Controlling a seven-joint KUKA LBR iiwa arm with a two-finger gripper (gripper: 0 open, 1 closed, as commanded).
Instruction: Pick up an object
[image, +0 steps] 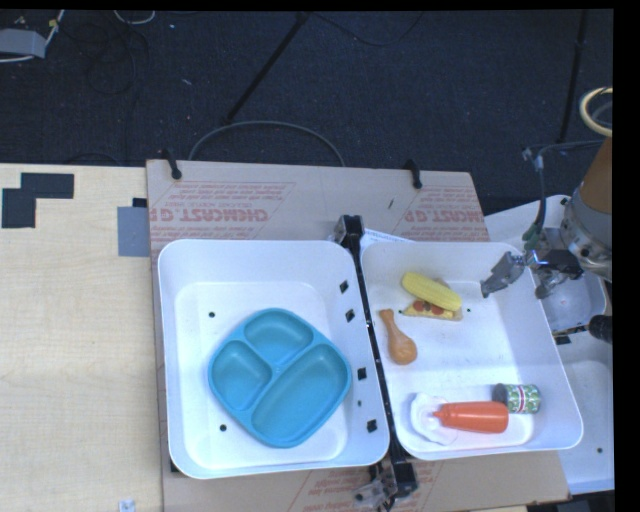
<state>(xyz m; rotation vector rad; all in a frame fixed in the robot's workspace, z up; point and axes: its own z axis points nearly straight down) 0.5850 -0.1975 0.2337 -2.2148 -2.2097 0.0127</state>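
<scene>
The right bin (520, 345) holds a yellow corn cob (432, 291) lying on a pizza slice (436, 311), and a tan drumstick (397, 338) near its left wall. An orange-red bottle (470, 416) lies on a white piece (428, 418) at the front, with a small green can (519, 398) beside it. My gripper (516, 288) hangs over the bin's back right part, open, with nothing between its fingers. It is to the right of the corn and well above the bin floor.
The left bin (190, 300) holds a blue divided plate (279, 376). A black divider (365, 350) joins the two bins. Cardboard (300, 205) lies under them and a wooden bench top (70, 330) stretches to the left.
</scene>
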